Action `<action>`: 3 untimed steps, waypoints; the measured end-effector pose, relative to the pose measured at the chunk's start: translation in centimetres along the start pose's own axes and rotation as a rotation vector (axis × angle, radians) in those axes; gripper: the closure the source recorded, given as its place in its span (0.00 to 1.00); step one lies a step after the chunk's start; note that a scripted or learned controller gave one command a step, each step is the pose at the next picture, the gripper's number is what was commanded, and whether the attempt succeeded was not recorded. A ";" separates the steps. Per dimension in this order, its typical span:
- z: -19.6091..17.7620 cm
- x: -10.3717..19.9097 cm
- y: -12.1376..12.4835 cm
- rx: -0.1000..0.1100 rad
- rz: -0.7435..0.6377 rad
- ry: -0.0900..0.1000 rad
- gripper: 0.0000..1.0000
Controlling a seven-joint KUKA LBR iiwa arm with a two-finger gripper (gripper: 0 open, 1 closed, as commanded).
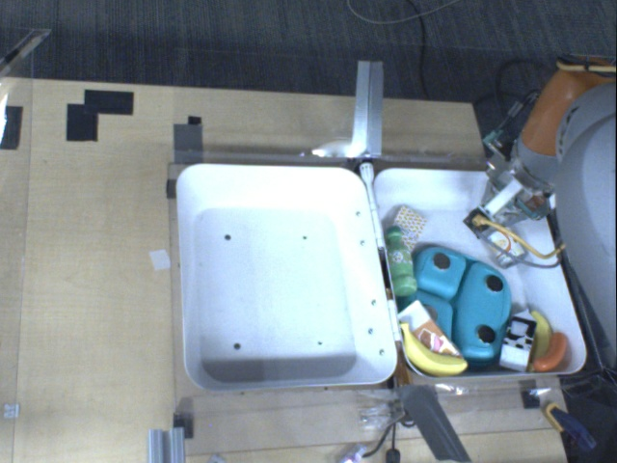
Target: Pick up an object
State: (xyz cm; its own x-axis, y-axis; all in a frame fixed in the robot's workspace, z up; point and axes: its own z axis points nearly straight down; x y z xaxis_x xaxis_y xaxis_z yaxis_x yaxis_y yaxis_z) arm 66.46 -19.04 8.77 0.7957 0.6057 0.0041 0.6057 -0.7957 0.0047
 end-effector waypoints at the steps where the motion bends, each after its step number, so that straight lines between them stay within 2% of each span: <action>1: -3.0 0.5 -1.1 0.001 -0.116 -0.001 1.00; 2: -2.0 -1.4 -3.0 0.004 -0.263 -0.002 1.00; 3: -0.1 -0.8 -6.2 -0.002 0.045 0.002 1.00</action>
State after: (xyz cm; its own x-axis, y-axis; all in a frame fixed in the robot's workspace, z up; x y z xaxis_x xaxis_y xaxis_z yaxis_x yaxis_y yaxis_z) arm 62.02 -14.59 8.86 0.8222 0.5692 0.0067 0.5692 -0.8222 0.0069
